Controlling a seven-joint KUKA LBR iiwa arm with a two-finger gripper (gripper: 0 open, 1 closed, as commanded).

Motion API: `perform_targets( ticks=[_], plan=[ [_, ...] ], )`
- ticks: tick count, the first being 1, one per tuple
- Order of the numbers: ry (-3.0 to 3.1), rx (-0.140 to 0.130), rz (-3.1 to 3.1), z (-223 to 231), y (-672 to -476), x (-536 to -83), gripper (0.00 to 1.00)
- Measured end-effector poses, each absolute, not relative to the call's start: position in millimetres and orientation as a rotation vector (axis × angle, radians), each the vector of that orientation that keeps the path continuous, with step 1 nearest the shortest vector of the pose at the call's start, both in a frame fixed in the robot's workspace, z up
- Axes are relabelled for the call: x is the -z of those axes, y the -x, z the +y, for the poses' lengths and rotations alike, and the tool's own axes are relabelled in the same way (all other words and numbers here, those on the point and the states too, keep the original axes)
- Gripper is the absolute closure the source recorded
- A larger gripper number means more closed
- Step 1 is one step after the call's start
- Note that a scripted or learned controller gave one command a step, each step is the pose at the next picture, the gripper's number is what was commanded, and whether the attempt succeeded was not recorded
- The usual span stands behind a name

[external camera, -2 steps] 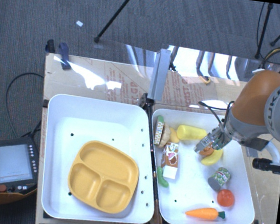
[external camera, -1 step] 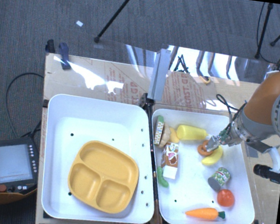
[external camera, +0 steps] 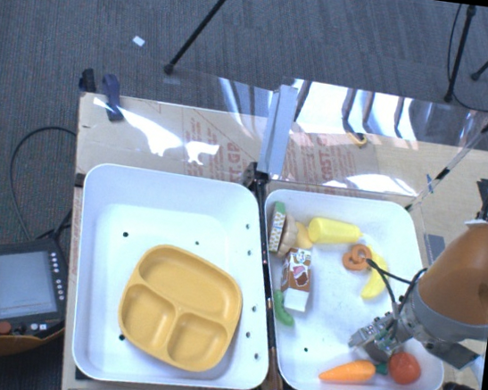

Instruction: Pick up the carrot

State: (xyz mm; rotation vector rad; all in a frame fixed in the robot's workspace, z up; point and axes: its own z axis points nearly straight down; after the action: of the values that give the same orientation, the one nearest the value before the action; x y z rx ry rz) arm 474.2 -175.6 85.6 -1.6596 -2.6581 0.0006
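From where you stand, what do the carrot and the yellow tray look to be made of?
Carrot: probably moulded plastic, a toy; its orange is smooth and even, with a slight sheen.
Yellow tray: likely hard plastic, semi-matte; its three compartments have rounded, moulded edges and one uniform colour.

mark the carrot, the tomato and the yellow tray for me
carrot (external camera: 348, 372), camera view, middle of the orange body.
tomato (external camera: 405, 368), camera view, centre of the red top.
yellow tray (external camera: 167, 274), camera view, bare floor of its large compartment.

arm (external camera: 470, 284): cut off by right edge | tool (external camera: 377, 339): finger state unclear
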Motion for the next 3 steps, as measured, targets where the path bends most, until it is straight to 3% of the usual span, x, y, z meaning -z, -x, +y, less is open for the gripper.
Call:
perform_targets(
  ticks=[1, 2, 3],
  plan=[
    [1.929, 0.001, -2.476, -144, -485.5, -107, 1.00],
    [2.072, -0.002, -2.351, -142, -488.2, -90, 1.00],
    [2.072, -0.002, -2.352, -142, -488.3, -90, 0.00]
  ],
)
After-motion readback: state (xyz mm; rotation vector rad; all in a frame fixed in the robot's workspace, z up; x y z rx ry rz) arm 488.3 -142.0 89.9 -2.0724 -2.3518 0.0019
